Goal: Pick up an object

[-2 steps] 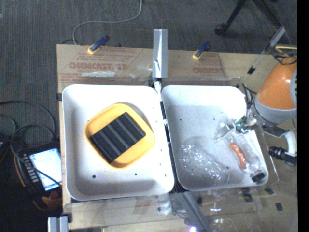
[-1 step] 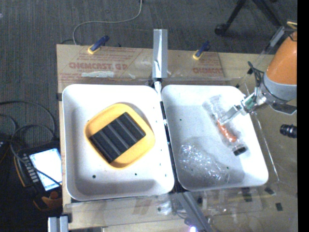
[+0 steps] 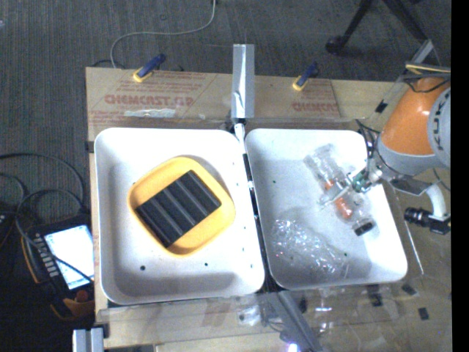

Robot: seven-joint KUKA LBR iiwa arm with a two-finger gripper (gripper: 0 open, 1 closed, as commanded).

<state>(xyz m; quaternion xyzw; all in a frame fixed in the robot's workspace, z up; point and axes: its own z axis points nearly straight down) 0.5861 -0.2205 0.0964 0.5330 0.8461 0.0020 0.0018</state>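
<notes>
Crinkled wrap (image 3: 308, 246) lies in the right bin (image 3: 388, 266).
Clear bottle (image 3: 333, 178) slants top-left to bottom-right beside the gripper (image 3: 359, 184); its grip: cannot tell.

This is a robotics lab or test cell rather than a home or shop. Two shallow white bins (image 3: 176, 284) sit side by side on a brown board (image 3: 183, 97) printed with lettering, and that board is held down by yellow-and-blue clamps (image 3: 149, 67). A grey-and-orange robot arm (image 3: 414, 127) reaches in from the right. The floor is dark grey carpet (image 3: 66, 20) with loose cables (image 3: 165, 31) trailing over it. A handheld control pendant (image 3: 62, 251) with a lit screen lies at the left, and black stand legs (image 3: 374, 6) show at the top.
</notes>
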